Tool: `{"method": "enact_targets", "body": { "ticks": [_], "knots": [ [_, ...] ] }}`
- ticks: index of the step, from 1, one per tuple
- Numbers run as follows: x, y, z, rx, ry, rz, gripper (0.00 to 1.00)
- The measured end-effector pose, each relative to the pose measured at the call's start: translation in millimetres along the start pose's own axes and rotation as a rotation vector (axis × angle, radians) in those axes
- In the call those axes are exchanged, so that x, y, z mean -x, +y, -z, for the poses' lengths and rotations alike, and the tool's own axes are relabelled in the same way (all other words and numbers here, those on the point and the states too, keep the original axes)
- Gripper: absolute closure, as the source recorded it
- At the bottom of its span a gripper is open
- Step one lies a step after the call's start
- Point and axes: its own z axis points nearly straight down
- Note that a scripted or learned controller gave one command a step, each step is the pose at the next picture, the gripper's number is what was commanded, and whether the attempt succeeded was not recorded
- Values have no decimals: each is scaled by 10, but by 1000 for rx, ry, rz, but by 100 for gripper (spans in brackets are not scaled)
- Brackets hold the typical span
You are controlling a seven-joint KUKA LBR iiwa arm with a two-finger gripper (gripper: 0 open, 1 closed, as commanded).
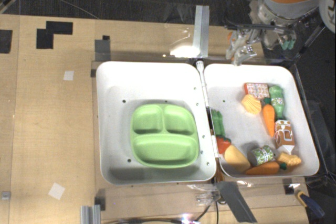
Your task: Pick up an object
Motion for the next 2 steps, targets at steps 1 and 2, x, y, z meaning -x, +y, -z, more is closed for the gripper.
{"method": "enact_targets", "body": {
  "ticks": [1, 2],
  "knots": [
    [-172, -123, -527, 3, 7, 105, 100],
    [-137, -113, -378, 1, -7, 106, 100]
  ]
}}
